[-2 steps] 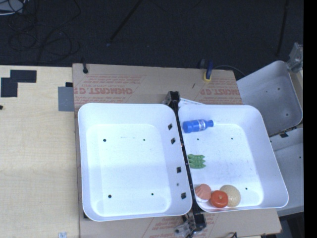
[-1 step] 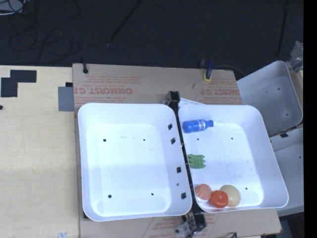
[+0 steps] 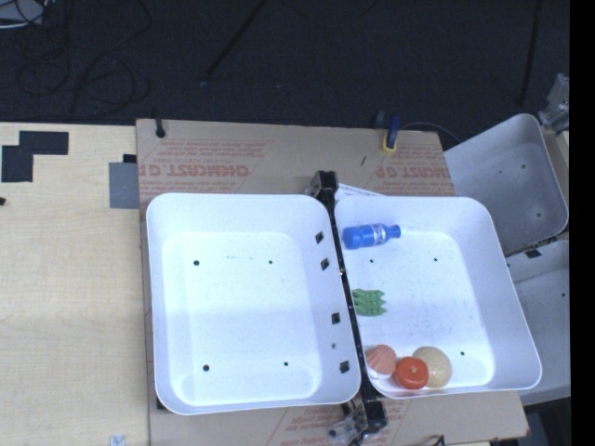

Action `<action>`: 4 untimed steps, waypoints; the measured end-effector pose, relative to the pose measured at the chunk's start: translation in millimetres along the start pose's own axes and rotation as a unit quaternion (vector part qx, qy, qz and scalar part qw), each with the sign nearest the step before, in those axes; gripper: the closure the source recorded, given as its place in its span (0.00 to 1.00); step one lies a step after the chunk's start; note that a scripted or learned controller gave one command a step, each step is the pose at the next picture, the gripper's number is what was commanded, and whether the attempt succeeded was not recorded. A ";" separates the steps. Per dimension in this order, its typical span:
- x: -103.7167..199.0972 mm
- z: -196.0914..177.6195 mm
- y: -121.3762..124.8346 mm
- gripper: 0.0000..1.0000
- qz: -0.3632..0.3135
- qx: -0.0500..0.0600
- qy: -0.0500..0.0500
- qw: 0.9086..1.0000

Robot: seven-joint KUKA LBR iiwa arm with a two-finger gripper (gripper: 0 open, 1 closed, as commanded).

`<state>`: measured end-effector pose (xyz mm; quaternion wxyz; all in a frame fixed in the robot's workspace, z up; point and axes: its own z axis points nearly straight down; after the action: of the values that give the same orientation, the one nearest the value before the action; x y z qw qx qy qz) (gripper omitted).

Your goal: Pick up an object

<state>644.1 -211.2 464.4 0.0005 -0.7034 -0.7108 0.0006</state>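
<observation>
Here, blue bottle on its side, white cap, right bin.

Both bins, left and right, look like smooth white plastic with a soft sheen. They sit on matt brown cardboard with red print. The worktop is pale wood-grain, matt. The blue bottle looks like glossy plastic. The red ball shines slightly. A grey metal sheet has a dull finish.
</observation>
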 end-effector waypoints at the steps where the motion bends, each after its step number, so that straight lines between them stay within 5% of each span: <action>1: -1.3 -8.6 0.2 1.00 0.000 0.000 0.000 1.000; 4: 0.4 -9.2 -0.3 1.00 -0.001 0.001 0.000 1.000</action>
<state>643.8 -210.7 473.6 0.0011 -0.7027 -0.7115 0.0007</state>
